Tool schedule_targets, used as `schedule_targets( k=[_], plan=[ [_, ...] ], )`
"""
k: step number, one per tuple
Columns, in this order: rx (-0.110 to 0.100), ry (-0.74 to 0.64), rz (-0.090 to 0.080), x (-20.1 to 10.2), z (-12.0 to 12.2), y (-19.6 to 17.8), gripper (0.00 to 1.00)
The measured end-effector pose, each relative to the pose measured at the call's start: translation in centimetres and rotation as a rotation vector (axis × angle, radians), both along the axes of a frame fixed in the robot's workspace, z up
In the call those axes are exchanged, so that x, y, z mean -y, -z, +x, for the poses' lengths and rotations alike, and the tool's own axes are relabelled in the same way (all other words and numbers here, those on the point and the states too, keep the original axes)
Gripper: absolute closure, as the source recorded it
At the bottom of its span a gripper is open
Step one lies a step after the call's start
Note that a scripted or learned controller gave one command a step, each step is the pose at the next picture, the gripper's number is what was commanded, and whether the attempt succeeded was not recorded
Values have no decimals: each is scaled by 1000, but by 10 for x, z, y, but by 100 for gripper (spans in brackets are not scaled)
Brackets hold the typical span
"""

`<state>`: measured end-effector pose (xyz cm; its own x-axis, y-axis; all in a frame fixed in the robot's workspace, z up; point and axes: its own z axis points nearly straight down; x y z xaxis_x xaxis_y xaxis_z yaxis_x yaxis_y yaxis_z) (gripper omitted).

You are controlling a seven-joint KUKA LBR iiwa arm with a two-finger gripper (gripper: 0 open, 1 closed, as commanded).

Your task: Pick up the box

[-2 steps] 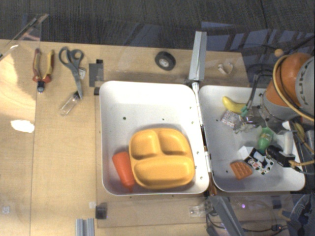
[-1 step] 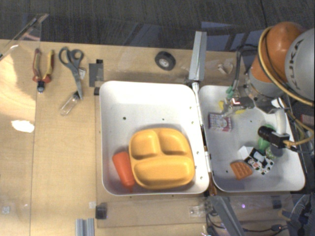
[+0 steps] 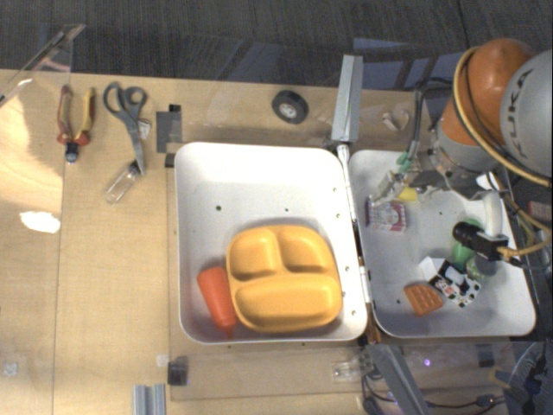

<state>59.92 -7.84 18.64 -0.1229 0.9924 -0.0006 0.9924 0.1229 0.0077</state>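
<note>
The box (image 3: 386,214), small with a pink and white print, lies in the left part of the right bin (image 3: 518,318), near the wall between the bins. My gripper (image 3: 408,178) hangs just above and to the right of the box, at the end of the grey arm that reaches in from the right. Nothing shows clearly held in it, and the box rests on the bin floor.
An orange waffle-like piece (image 3: 423,298), a black-and-white item (image 3: 456,285) and a green item (image 3: 464,254) lie in the right bin's front. The left bin (image 3: 259,171) holds a yellow divided plate (image 3: 283,277) and an orange cylinder (image 3: 216,299). Scissors (image 3: 130,115), pliers (image 3: 73,119) and a tape roll (image 3: 290,105) lie on the bench.
</note>
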Motion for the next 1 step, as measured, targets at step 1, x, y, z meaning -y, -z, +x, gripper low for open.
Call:
schedule_targets(
  k=[1],
  plan=[
    [18,-97,-6,8,7,82,0]
  ],
)
